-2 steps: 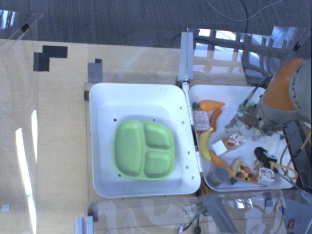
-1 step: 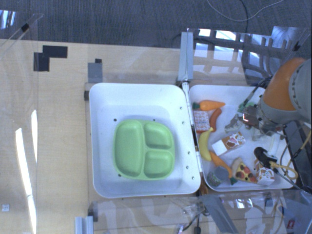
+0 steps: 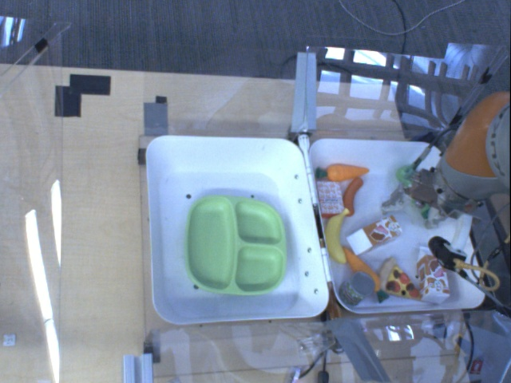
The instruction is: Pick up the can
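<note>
The two white bins look like smooth, slightly glossy plastic, the green divided plate matt plastic, the bench pale, satin-finished wood, and the can dull grey metal.

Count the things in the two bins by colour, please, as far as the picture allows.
Green: 1, plate in the left bin.
Orange: 2, carrot and piece.
Yellow: 1, banana.
Grey: 1, can.
Red and white printed: 4, packet, box, pizza slice, carton.
Total: 9. Small things near the pincer are too unclear to count.
</note>
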Robot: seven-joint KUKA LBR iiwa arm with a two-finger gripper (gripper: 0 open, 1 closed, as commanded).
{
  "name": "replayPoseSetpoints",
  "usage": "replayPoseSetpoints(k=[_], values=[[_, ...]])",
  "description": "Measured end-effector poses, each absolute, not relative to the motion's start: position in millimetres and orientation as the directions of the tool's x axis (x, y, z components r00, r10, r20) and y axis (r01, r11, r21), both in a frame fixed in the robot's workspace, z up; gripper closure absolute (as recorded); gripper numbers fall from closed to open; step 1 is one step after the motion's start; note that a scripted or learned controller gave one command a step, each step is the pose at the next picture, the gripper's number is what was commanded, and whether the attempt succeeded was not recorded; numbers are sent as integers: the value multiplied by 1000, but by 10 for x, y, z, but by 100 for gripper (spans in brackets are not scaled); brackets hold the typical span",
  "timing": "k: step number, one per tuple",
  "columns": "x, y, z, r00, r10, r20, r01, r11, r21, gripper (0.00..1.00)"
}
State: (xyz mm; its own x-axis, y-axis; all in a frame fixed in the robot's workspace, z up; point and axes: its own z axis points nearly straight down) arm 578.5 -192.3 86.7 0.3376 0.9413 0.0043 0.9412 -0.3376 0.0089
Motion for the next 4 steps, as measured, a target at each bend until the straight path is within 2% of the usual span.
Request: replayPoseSetpoints(k=[1, 2, 4], values=[[5785, -1923, 867, 337, 941, 4, 941, -337, 9, 0], [6593, -1927, 835, 351, 936, -7, 935, -351, -58, 0], [6592, -1929, 834, 351, 936, -7, 935, -351, -57, 0]])
